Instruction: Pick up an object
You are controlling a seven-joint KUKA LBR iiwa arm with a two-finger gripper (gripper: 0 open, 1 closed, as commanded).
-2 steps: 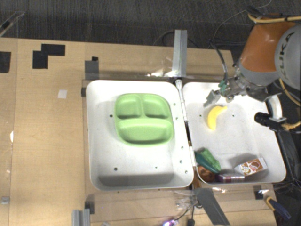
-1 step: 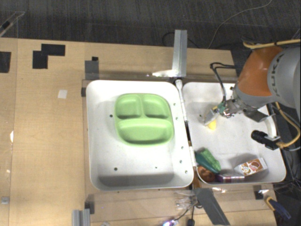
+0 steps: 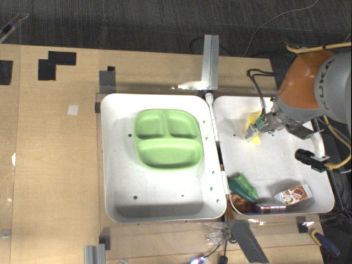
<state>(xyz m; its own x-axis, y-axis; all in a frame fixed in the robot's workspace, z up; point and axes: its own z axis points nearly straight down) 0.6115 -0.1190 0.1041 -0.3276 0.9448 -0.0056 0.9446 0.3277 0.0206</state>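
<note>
Nearest, the green packet (image 3: pixel 243 187) and small carton (image 3: pixel 291 194) lie untouched at the right bin's (image 3: pixel 236 147) front edge. Farther back, the gripper (image 3: pixel 263 124) is clamped on a yellow object (image 3: pixel 253 126), seemingly just off the floor. Grasp step; next is a straight lift.

Two white bins sit on a pale tan wooden bench (image 3: pixel 49 164) marked with black squares at ten o'clock. The left bin (image 3: pixel 115 147) holds a light green divided tray (image 3: pixel 168 138). In the right bin (image 3: pixel 275 158), a yellow object (image 3: pixel 253 126) lies at twelve o'clock beside the dark gripper (image 3: pixel 263 124). At six o'clock are a dark green object (image 3: pixel 243 187), a brown round object (image 3: pixel 241 203), a purple tube (image 3: pixel 268 207) and a red-and-white printed packet (image 3: pixel 293 195). The arm (image 3: pixel 324 89) at three o'clock is grey with an orange band. The floor (image 3: pixel 110 15) at twelve o'clock is dark grey.
</note>
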